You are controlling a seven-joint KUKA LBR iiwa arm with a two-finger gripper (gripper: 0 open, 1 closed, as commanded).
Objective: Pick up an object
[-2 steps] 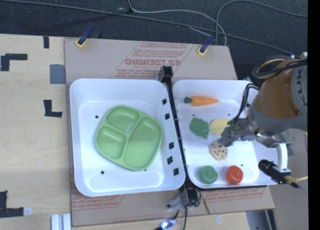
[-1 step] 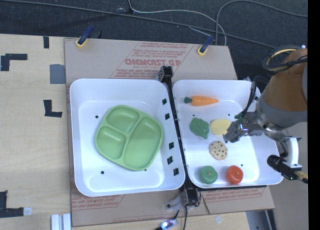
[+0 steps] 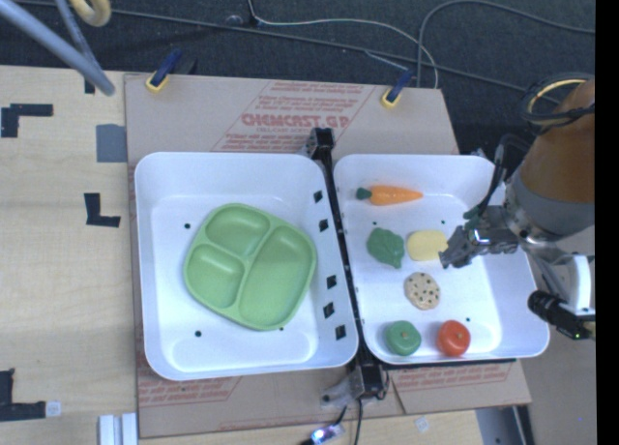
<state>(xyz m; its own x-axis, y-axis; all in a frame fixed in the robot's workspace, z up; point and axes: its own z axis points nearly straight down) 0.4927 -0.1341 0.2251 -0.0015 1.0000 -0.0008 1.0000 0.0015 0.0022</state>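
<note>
The gripper (image 3: pixel 456 252) hung low over the right bin (image 3: pixel 484 170), just right of the yellow piece (image 3: pixel 427 245), its fingers' spread impossible to tell, with broccoli (image 3: pixel 386 247), carrot (image 3: pixel 391 195), cookie (image 3: pixel 422 290), apple (image 3: pixel 403 339) and tomato (image 3: pixel 453 338) nearby

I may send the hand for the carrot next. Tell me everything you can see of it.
The carrot is a small toy, smooth like plastic, with an orange tapered body and a green stub at its left end. It lies flat, pointing right, along the far side of the right bin. Nothing touches it; the green broccoli-like piece and the hand sit apart, nearer the camera.
</note>
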